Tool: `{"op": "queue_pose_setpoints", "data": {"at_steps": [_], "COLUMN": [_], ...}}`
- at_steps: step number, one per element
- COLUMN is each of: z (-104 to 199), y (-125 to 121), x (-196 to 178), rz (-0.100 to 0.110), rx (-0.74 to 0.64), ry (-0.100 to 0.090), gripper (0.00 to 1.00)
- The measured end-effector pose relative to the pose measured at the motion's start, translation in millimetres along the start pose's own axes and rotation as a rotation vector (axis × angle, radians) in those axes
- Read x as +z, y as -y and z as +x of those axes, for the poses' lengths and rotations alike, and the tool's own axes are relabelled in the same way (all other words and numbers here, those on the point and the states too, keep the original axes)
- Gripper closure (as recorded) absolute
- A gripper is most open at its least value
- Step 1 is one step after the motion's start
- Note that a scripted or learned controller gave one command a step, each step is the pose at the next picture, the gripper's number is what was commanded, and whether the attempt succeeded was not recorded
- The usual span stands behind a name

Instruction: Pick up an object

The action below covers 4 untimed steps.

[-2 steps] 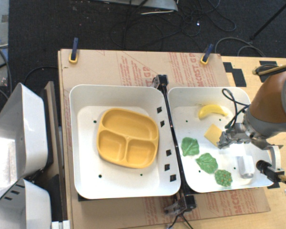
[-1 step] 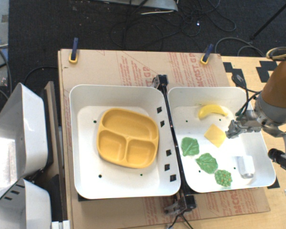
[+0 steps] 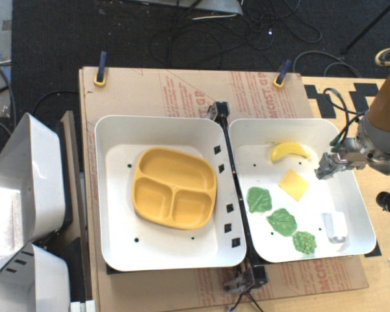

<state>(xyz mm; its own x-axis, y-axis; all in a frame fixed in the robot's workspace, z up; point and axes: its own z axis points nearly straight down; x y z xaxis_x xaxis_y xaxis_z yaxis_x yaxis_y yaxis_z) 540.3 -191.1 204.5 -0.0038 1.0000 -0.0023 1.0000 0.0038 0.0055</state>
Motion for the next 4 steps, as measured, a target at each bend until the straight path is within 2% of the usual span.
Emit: {"op": "queue_pose_setpoints", "data": {"at_steps": [1,2,3,4], "z": [0,58,110,153], "y": [-1,-24,-37,-47], "x": [-37,-34,-44,-38], "rz": [0.000,0.003,0.003,0.004], "rx": [0.000,-0.005,-0.005,-0.003], "ry": [0.000,-0.003,-0.004,-0.003], "gripper": [1.00,1.00,1.00,1.00]}}
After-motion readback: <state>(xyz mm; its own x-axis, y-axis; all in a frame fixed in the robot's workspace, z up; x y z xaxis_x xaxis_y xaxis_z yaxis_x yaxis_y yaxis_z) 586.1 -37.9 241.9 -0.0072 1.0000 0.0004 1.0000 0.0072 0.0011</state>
